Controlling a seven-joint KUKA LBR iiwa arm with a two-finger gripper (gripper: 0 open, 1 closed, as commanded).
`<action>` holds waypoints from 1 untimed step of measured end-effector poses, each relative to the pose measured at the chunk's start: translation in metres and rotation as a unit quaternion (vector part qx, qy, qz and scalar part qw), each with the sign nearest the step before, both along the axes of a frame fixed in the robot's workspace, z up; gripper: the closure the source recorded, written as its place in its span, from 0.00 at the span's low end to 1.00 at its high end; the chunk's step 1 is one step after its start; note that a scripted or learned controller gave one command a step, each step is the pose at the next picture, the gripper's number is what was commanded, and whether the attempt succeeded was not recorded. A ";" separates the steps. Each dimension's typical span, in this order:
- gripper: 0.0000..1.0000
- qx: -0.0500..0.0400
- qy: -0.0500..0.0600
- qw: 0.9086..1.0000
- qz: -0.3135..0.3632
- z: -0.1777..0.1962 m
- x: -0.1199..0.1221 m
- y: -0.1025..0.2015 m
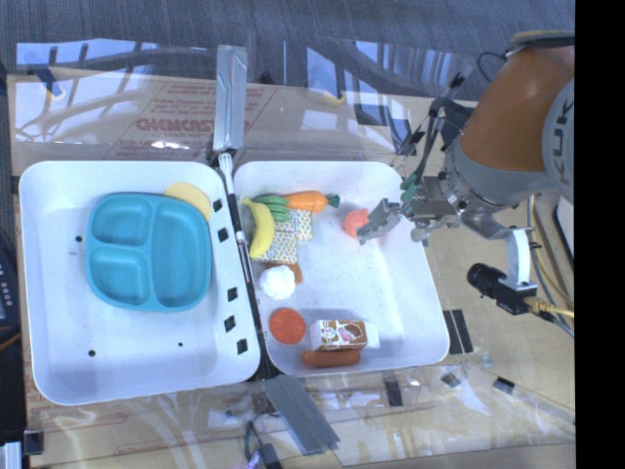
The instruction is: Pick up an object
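Overhead slanted view of two shallow white bins set side by side on a tabletop [508,408] covered with clear plastic sheeting. The left bin [49,360] holds a blue divided plate [149,250] with three compartments and, touching its upper right corner, a yellow round piece [191,197]. The right bin [420,330] holds the loose toy food: a yellow banana [261,228] along the left wall, a green item [271,202] just above it, an orange carrot [308,201] with a green tip near the far wall, a patterned packet [289,238] beside the banana, a white ball [277,282] below the packet, a red disc [287,325], a small carton [343,334] with a brown and white label whose writing is too small to read, and a brown sausage [330,359] along the near wall, touching the carton. A small orange-red object [354,223] lies near the right wall of this bin. The grey arm [508,125] with its orange band enters from the right; the gripper [379,223] sits low over the right side of the right bin, just beside the orange-red object, and whether its jaws are parted or closed, or grasp anything, cannot be told from this angle. Behind the bins lies flattened cardboard [156,115] bearing faint red print, partly legible as "CHEMCAST". A grey bar [230,96] stands at the junction of the bins.
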State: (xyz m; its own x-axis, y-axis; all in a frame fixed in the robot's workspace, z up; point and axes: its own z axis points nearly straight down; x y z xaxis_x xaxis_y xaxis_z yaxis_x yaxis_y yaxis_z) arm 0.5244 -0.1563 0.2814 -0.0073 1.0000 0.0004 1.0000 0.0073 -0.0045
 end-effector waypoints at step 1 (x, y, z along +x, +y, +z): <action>0.00 -0.001 0.000 1.000 0.014 -0.020 0.036 -0.003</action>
